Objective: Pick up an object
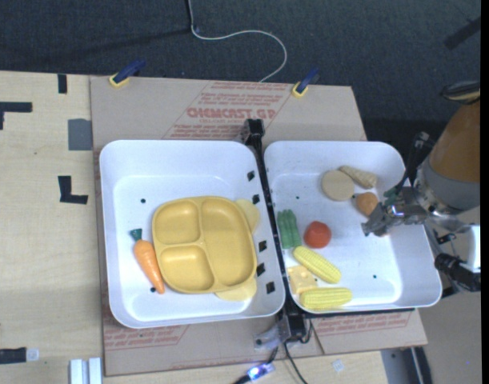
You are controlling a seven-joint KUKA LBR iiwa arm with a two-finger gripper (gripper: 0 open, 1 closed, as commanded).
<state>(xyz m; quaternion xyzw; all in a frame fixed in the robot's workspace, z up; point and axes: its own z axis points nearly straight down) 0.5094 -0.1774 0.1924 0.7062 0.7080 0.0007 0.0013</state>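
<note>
The orange piece (pixel 366 204) I'm after lies toward the right side of the right bin (pixel 388 294), just near of a tan disc (pixel 337 185) and a beige piece (pixel 358 175). My gripper (pixel 380 218) hovers just right of it, touching or nearly so; I cannot tell how it is set. A tomato (pixel 317 234), a green vegetable (pixel 288 229) and two corn cobs (pixel 318 264) lie further left. The left bin (pixel 120 166) holds a yellow tray (pixel 204 242) and a carrot (pixel 149 266).

I see smooth white plastic bins (pixel 120 174), a glossy yellow plastic tray (pixel 204 242), matt brown cardboard (pixel 228 106), pale wood-look bench (pixel 36 238).
</note>
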